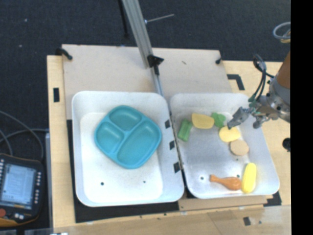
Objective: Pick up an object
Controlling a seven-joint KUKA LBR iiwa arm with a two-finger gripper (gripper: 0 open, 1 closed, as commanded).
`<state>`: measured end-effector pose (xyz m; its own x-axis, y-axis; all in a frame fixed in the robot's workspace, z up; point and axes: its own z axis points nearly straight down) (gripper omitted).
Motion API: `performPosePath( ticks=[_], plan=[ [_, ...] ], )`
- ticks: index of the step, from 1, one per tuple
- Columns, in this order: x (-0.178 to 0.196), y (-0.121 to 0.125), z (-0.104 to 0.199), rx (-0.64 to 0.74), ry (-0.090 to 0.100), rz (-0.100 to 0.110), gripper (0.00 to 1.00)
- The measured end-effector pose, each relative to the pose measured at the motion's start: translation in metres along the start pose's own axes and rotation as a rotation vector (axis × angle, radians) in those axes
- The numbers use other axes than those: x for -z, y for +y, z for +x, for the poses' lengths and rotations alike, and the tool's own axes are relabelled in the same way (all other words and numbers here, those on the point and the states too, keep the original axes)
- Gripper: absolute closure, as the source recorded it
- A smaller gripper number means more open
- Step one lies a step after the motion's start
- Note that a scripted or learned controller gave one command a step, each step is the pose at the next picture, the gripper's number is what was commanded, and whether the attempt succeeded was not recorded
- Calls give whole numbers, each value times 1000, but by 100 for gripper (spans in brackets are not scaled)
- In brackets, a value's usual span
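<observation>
Arm (281, 89) is reaching in from the right, gripper (247, 117) hanging over the right bin (193, 102) near its far right side, fingers spread, nothing between them. Yellow round piece (229, 134) is lying just under the gripper, tan disc (239, 148) touching it below. Yellow blob (202, 121) and green piece (218, 118) are sitting side by side to the left, green block (185, 130) further left. Orange drumstick (226, 181) and yellow oblong (249, 177) are lying at the near edge. Left bin (83, 180) is holding a blue divided plate (128, 136).
</observation>
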<state>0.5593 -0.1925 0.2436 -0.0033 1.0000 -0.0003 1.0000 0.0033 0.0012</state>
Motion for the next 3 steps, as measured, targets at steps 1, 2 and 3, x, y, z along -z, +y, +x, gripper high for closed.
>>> performPosePath(
  ticks=[1,2,3],
  plan=[
    [0,0,0,0,0,0,0],
    [-60,-8,2,-4,0,6,0],
    [-120,-4,-6,-4,-1,6,0]
  ],
)
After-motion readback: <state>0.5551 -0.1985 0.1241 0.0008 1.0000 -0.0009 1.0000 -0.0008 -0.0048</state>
